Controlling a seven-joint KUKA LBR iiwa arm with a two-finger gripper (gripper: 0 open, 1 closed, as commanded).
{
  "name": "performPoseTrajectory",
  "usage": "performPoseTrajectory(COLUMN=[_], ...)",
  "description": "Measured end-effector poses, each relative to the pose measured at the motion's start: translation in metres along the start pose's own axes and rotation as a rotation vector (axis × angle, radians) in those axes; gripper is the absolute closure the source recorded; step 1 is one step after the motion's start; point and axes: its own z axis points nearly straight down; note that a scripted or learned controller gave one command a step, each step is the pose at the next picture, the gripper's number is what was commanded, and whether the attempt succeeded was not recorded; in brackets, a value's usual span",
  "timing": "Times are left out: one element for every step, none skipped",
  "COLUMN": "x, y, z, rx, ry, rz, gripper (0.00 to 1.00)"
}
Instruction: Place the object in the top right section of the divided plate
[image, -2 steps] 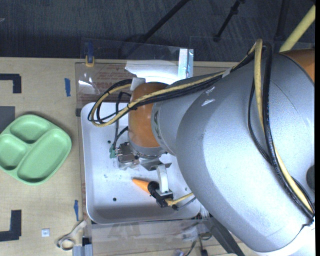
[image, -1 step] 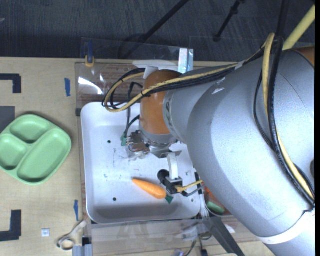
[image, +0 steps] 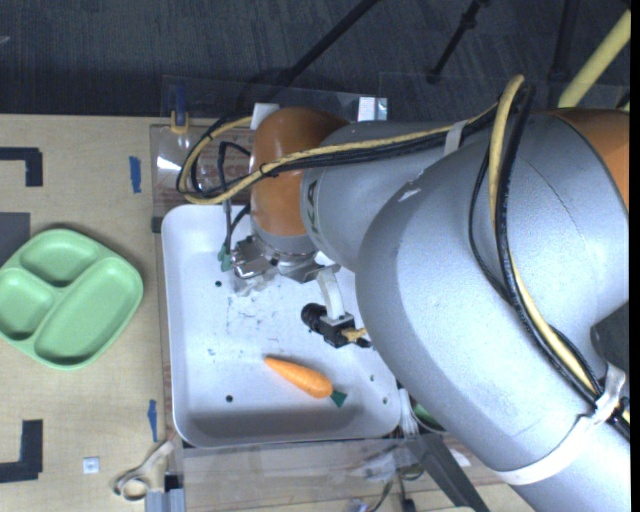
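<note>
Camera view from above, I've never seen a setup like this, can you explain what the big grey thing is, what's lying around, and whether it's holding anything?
You are looking down at a slant on a workbench. The big grey thing is a robot arm reaching in from the right, with an orange band near its wrist. Its gripper hangs over a shallow white bin. In that bin lies a toy carrot, apart from the gripper, so it is not held. On the wooden bench to the left sits a green divided plate, where the object is meant to go.
</note>
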Motion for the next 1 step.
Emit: performPoseTrajectory(x=[-0.0926], y=[-0.0051], z=[0.0009], rx=[0.000], ry=[-0.002], rz=[0.092], gripper=[1.00])
